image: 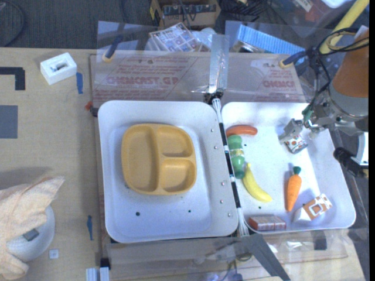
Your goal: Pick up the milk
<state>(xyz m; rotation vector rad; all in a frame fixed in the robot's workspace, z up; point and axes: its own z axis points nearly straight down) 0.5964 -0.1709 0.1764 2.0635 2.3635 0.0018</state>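
The milk (317,206) is a small white and orange carton lying in the near right corner of the right bin (345,212). My gripper (295,137) hangs over the far right part of that bin, well behind the milk and a little to its left, apart from it. The grey arm with its orange band (351,75) comes in from the right edge. An orange carrot (293,191) lies between the gripper and the milk.
Along the right bin's left side lie a red sausage (241,130), a green item (237,155) and a yellow banana (255,185). A brown box (266,222) sits at its near edge. The left bin (111,215) holds a yellow divided plate (158,158).
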